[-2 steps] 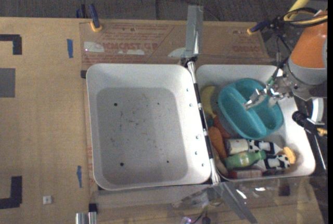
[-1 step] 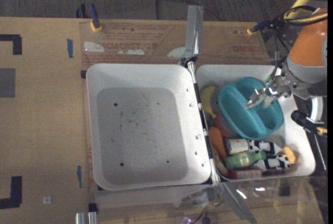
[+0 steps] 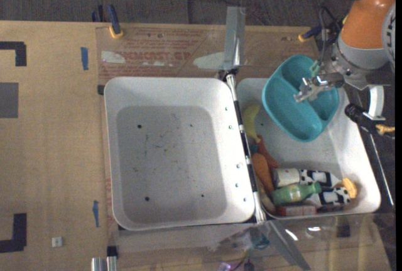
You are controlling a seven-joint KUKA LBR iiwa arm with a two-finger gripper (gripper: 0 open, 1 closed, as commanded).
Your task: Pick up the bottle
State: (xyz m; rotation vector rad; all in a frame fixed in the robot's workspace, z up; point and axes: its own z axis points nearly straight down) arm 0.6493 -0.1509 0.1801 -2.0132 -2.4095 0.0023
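The green bottle (image 3: 295, 193) lies on its side near the front of the right bin (image 3: 361, 156), among other items. My gripper (image 3: 312, 85) is at the back of that bin, well away from the bottle. It is shut on the middle wall of a teal two-part bowl (image 3: 298, 109), which hangs tilted over the bin's back edge. The orange band of the arm (image 3: 370, 27) is above it at the right.
Around the bottle lie two black-and-white cartons (image 3: 314, 176), an orange carrot-like piece (image 3: 261, 169), a yellow piece (image 3: 251, 117) and a small yellow-orange toy (image 3: 348, 188). The left bin (image 3: 119, 100) stands beside the right bin, with a metal bracket (image 3: 232, 37) behind the divide.
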